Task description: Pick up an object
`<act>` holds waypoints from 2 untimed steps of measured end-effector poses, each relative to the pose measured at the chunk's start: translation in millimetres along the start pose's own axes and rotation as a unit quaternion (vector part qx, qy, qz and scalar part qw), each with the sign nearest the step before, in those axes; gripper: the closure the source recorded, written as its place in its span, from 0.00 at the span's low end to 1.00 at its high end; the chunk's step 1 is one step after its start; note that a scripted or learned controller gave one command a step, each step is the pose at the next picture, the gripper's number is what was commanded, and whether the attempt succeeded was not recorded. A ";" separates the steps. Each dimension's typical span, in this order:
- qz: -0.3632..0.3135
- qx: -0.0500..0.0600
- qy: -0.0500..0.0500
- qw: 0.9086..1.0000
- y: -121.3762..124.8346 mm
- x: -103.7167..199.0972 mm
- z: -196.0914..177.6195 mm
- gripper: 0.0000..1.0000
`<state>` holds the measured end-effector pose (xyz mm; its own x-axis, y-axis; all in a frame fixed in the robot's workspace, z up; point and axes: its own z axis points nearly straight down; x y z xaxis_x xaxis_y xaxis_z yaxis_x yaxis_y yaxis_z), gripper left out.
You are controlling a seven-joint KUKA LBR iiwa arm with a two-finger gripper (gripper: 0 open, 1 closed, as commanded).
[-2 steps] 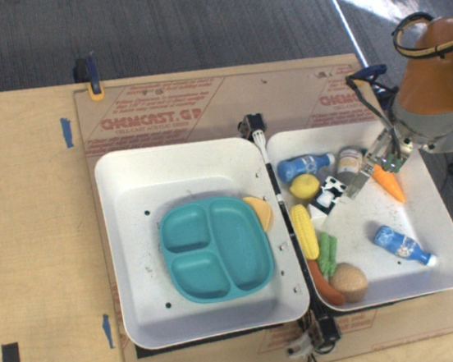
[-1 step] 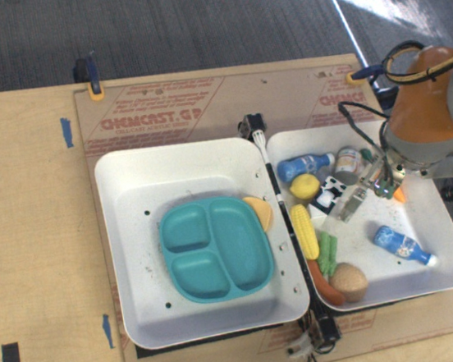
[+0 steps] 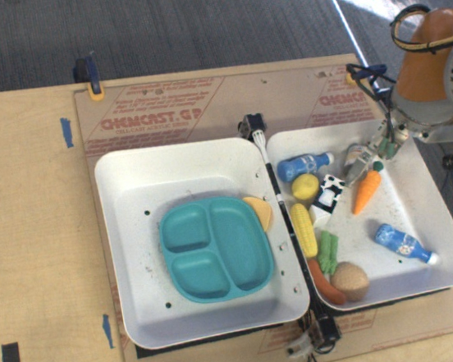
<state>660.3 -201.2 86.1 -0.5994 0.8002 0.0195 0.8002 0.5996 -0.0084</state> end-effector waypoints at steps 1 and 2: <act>-0.112 -0.005 -0.011 0.994 -12.9 88.0 1.5 0.00; -0.121 -0.005 -0.018 0.993 -12.6 130.2 -0.1 0.00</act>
<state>572.2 -104.5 88.9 -0.7739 0.6331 -0.0160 0.6332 0.7740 0.0026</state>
